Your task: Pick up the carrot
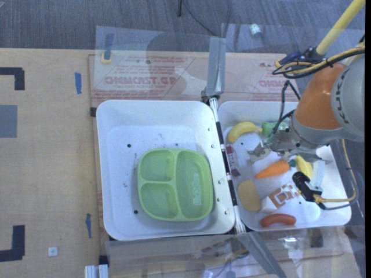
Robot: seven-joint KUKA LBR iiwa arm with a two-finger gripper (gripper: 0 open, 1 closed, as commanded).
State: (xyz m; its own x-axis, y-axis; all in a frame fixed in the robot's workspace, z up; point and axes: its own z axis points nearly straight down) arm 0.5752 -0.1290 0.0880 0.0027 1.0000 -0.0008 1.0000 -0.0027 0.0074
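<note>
The carrot (272, 169) is a short orange piece lying on the floor of the right bin (336, 210), near its middle, pointing left and slightly toward the front. My gripper (273, 146) hangs just behind and above it, reaching in from the right under the arm's orange band (317, 104). Nothing visibly lifts the carrot; it seems to rest on the bin floor, just in front of the gripper.
Around the carrot lie a yellow banana (242, 131), a green item (268, 127), a yellow piece (304, 167), a tan round piece (250, 196), a white and orange box (282, 197) and a red sausage (278, 219). The left bin (116, 155) holds a green divided plate (175, 185).
</note>
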